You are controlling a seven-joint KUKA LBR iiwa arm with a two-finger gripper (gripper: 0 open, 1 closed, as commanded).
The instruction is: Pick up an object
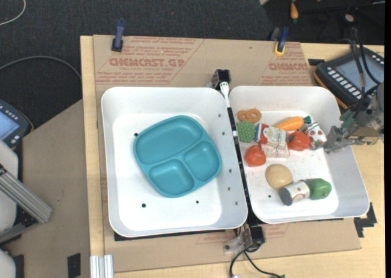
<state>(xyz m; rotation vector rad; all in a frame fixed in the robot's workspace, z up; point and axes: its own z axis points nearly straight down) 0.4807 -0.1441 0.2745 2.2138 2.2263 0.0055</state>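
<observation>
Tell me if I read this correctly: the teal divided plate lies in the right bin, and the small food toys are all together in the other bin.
Not quite. The camera view shows the teal divided plate in the left bin, not the right one. The small food toys, such as the carrot and the tomato, are indeed together in the other bin, the right bin.

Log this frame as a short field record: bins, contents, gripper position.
left bin: holds a teal divided plate, three compartments, nothing in them
right bin: holds a cluster of small toy foods
items seen: pretzel, carrot, red tomato, tan potato, green piece, small can
gripper: at the right bin's right edge, beside the cluster
held object: none visible
finger state: cannot tell
</observation>
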